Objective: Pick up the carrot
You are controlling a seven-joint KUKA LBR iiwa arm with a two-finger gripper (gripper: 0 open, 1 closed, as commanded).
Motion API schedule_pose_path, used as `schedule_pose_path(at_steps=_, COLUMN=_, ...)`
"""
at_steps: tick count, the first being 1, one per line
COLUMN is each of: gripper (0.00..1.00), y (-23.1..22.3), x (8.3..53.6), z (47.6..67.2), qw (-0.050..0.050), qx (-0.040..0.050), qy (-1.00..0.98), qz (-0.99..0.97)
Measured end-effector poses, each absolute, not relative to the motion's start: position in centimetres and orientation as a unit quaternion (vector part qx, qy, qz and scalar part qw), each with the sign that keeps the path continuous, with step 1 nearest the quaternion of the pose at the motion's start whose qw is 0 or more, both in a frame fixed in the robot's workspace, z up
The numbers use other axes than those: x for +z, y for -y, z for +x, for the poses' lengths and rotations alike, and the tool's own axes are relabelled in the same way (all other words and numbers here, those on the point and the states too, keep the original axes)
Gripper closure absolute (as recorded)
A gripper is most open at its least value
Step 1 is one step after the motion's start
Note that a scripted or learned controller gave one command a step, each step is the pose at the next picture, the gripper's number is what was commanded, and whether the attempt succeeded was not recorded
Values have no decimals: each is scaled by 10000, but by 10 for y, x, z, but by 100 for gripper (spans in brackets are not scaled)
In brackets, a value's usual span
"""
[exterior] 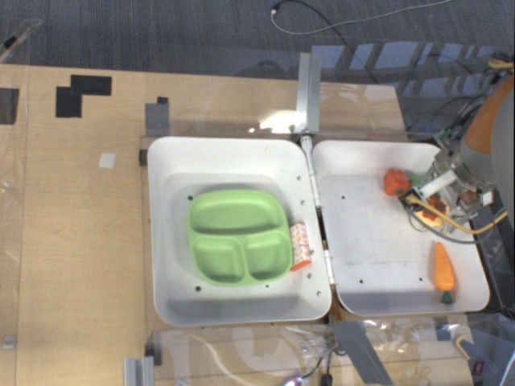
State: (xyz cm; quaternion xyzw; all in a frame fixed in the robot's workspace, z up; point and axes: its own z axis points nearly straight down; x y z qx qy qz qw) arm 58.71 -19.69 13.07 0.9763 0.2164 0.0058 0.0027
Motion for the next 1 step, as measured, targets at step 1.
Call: schedule_pose_path(at_steps=1, gripper=0, y=205, x=278, z=579, qw=5, qx=18, qy=-1292, qz=9916)
